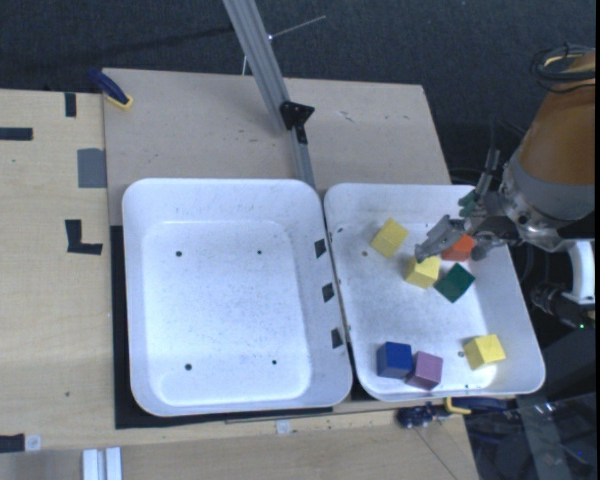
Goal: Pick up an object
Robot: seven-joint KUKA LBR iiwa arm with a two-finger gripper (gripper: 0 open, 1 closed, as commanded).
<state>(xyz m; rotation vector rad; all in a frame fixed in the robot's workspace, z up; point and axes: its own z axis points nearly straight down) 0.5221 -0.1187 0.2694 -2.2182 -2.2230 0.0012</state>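
The tool [442,240] sits low in the right bin [352,298]; whether it is apart or together, I cannot tell. An orange block [462,248] touches it at 3 o'clock, a yellow block [423,271] lies at 7, a green block [454,283] at 5.

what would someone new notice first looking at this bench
Probably the bright blocks scattered in the right bin: yellow ones, a dark green one, and a blue block touching a purple one near the front. Next, the grey arm's claw reaching in from the right, low beside an orange block.
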